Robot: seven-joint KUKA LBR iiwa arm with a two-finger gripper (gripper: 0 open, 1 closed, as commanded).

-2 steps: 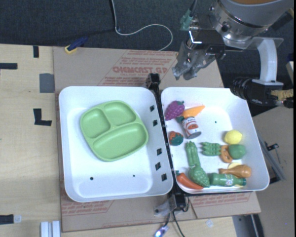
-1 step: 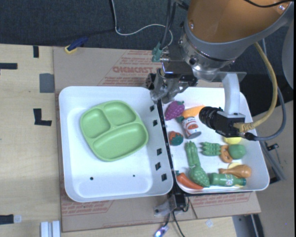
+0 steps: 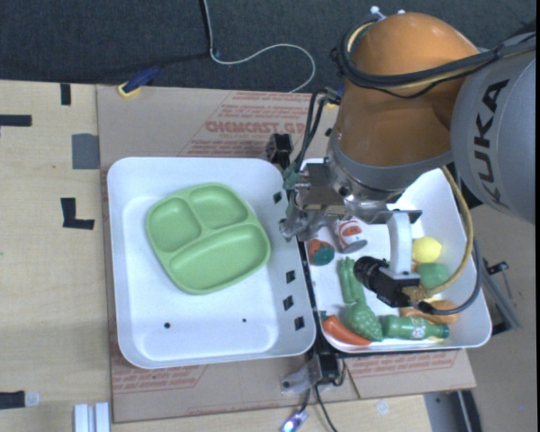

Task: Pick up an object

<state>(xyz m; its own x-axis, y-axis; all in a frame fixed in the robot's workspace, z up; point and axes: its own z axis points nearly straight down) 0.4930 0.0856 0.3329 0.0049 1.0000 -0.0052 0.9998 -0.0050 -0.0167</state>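
While the green divided plate [image 3: 207, 237] lies alone in the left bin [image 3: 130, 268], the pickable clutter sits in the right bin [image 3: 463, 219], so that plate serves as the marker: everything worth grasping is well to its right, across the rims where the two bins meet. Nearest that divide lie a small round red-and-teal toy [image 3: 320, 252] and a red-and-white can [image 3: 349, 234], then a green vegetable piece [image 3: 347, 279], an orange carrot [image 3: 339, 331], a green bottle [image 3: 416, 328], and farthest right a yellow lemon [image 3: 427, 249]. The gripper [image 3: 317, 207] hangs over the near edge of this pile; whether it is wide, narrow or holding anything I cannot tell. A good try would settle on one isolated piece, probably the round toy, and descend straight. The arm's orange band hides much of the bin's far half, and a black fixture [image 3: 382, 279] covers several toys.
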